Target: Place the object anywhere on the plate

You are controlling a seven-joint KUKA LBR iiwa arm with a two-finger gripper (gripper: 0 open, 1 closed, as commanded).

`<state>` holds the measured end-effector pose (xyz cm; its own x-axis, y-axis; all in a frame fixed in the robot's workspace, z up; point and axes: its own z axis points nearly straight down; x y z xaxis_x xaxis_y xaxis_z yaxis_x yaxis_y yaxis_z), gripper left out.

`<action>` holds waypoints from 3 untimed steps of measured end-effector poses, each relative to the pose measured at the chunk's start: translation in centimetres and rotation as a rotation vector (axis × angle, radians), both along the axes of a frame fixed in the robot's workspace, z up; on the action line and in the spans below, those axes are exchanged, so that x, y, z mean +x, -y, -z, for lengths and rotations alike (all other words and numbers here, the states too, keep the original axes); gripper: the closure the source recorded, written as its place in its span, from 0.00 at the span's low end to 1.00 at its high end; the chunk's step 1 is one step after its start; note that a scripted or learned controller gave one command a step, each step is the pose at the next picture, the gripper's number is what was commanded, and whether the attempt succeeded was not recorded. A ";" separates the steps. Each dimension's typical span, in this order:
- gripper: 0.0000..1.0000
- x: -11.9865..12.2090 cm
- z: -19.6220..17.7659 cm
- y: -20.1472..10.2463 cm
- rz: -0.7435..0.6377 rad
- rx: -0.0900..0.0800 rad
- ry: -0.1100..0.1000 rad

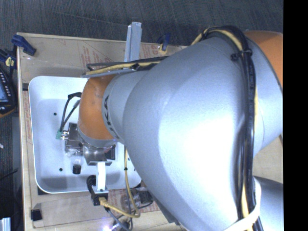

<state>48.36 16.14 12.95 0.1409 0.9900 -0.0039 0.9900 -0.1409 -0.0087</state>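
Observation:
The grey arm [192,129] spreads across most of the camera view, reaching in from the right. Its orange band [94,109] hangs over the left white bin [43,105]. Below the band, the gripper [87,173] is low over the bin's near part, close to the front wall. Its metal wrist block [77,146] and a black cable loop [70,107] stand out against the white bin floor. The arm hides the right part of this bin and everything to its right.
The bin sits on a wooden bench [57,57]. Blue clamps [21,43] grip the bench's far edge, and a grey upright post [133,40] stands behind the bin. A black device [5,90] lies off the left edge. Loose yellow cables [122,207] trail by the near edge.

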 end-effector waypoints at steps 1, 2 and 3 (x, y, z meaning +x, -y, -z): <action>1.00 0.9 -9.0 5.4 -0.231 0.004 0.008; 1.00 6.5 -11.4 -3.0 0.012 0.002 0.005; 1.00 3.3 -26.2 2.7 -0.239 0.006 0.009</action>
